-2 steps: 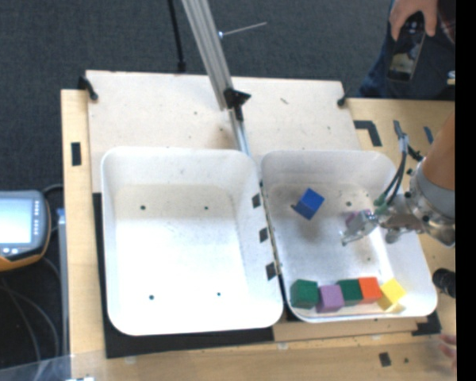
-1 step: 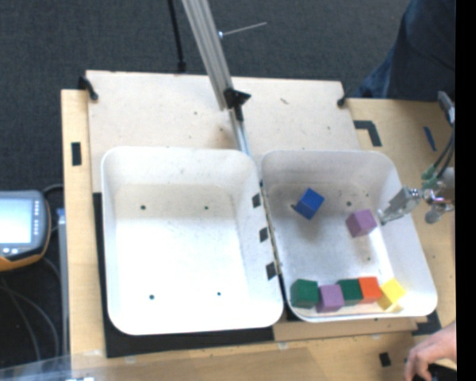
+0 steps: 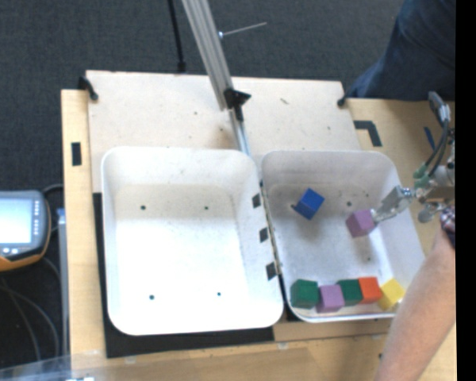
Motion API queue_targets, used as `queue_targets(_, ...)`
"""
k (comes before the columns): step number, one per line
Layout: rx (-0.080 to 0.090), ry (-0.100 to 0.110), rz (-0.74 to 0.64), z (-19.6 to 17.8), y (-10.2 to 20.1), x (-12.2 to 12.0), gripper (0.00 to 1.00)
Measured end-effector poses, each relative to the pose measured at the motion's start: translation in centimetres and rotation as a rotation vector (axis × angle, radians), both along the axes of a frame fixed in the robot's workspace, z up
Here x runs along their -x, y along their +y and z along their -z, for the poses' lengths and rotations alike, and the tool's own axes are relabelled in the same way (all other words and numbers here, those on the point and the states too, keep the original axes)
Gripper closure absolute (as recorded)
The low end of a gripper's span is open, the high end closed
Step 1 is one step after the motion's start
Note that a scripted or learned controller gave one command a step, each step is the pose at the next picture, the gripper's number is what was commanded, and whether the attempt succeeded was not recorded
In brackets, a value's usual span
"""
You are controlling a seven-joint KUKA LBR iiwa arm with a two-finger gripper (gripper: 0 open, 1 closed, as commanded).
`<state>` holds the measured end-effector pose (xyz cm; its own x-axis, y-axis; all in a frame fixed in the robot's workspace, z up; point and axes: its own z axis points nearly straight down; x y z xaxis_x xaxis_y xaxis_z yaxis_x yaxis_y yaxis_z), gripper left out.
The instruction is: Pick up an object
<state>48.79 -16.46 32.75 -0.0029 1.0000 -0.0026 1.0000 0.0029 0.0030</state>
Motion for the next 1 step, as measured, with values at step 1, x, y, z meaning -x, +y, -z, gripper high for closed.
queue_targets(1, -0.005, 0.009, -0.003, 10.97, 5.54, 0.13, 0.0)
